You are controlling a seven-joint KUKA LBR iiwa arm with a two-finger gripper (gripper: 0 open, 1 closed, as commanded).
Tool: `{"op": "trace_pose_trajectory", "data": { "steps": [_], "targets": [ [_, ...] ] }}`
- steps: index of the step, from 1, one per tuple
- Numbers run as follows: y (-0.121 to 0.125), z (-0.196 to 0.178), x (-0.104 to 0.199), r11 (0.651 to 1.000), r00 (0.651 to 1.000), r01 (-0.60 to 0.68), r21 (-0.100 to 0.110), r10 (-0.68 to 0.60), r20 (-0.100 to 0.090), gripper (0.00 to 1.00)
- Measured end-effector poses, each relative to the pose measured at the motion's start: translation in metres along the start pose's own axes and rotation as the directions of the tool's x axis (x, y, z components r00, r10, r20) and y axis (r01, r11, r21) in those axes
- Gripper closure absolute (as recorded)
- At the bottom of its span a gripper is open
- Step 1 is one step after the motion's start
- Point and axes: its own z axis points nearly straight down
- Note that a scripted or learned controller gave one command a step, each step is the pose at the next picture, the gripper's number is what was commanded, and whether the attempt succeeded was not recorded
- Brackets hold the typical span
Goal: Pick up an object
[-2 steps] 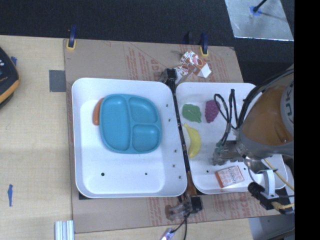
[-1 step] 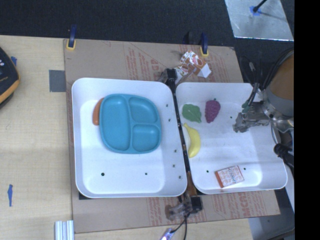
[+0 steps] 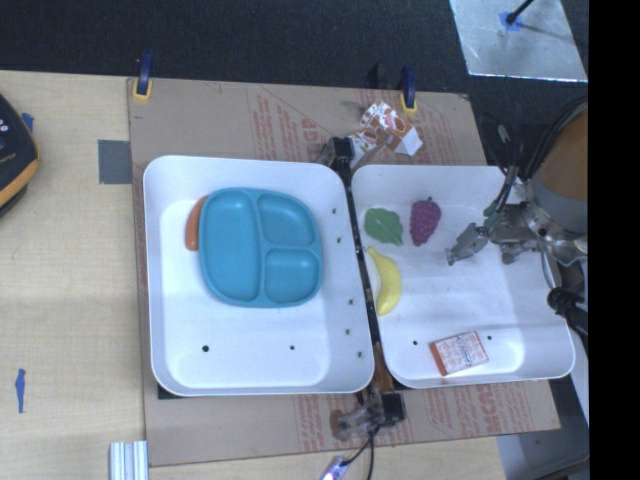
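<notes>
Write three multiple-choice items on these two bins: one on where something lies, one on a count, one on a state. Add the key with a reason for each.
1. Where does the blue divided plate lie?
A. in the left bin
B. in the right bin
C. on the bare bench

2. How many things lie in the right bin, leaving the arm out?
A. two
B. four
C. six

3. How does the tool stand to the purple grape bunch?
A. it holds the bunch aloft
B. it is apart from the bunch, over bare bin floor
C. it presses the bunch flat

Key:
1 A, the plate rests inside the left bin, partly over an orange thing.
2 B, there are a green leaf, the grape bunch, a banana and a small red-and-white packet.
3 B, white floor shows between the tool and the bunch.
</notes>
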Motion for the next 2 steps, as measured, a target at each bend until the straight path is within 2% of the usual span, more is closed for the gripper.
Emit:
{"op": "trace_pose_trajectory", "data": {
  "steps": [1, 2],
  "targets": [
    [0.091, 0.078, 0.016, 1.000, 1.000, 0.000, 0.003, 0.000, -0.002, 0.00],
    [0.093, 0.066, 0.015, 1.000, 1.000, 0.004, 0.002, -0.004, 0.000, 1.00]
  ]
}}
